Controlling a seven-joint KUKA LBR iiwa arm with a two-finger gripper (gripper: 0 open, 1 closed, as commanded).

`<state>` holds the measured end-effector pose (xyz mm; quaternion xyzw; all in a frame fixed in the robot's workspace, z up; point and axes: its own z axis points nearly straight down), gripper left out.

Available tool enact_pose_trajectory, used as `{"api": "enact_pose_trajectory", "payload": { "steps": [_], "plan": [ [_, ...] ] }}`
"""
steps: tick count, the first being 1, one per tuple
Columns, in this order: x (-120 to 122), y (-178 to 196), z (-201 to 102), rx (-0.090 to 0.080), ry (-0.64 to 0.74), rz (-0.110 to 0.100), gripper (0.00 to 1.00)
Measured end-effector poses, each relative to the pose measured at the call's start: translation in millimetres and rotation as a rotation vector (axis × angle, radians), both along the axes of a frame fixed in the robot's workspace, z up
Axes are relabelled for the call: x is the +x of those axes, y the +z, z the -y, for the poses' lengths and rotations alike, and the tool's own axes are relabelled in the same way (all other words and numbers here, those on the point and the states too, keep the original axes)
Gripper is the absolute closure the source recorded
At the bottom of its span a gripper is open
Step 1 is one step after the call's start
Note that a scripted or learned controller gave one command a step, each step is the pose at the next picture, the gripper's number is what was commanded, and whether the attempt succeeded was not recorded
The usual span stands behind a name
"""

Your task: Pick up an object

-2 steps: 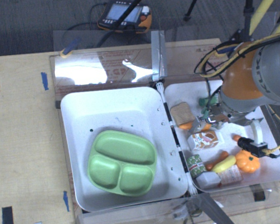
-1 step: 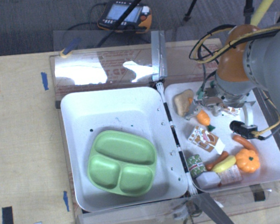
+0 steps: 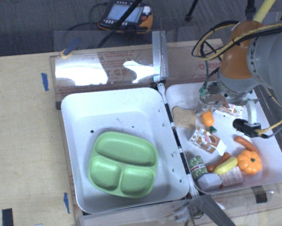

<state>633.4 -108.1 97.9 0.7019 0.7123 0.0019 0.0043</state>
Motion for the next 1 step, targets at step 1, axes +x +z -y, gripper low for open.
{"api": "enact_pose_trajectory", "payload": {
  "steps": [1],
  "plan": [
    [-45.3, -11.5, 28.1, 0.002, -0.048, -0.006, 1.0]
  ]
}}
